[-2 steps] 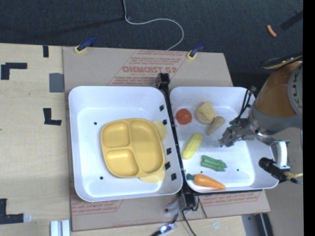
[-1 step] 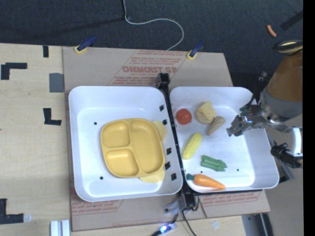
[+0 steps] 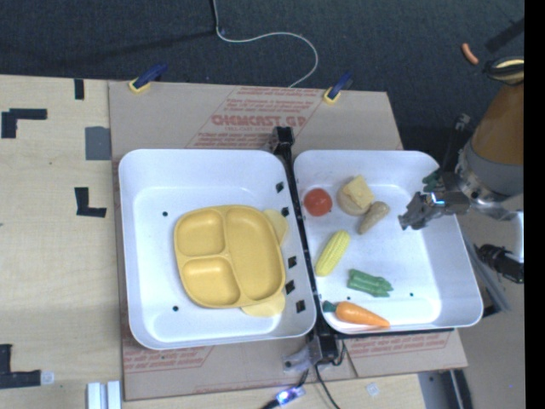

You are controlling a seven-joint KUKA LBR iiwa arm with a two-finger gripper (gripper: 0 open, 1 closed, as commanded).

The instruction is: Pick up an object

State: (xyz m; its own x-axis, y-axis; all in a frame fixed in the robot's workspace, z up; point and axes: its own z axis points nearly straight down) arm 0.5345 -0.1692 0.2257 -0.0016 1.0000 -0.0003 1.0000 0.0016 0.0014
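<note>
Right bin (image 3: 451, 301), lower right of frame: crowded with toy food. End effector (image 3: 417, 213) at right edge, nothing visibly held, finger spread impossible to tell. Nearest, potato (image 3: 372, 216), centre right; rounded, likely to slip sideways.

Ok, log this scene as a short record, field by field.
left bin: yellow divided tray
right bin: tomato, potato, corn, green vegetable, carrot, pale yellow lump
gripper: over right bin's right side, holding nothing seen
nearest item to gripper: potato
</note>
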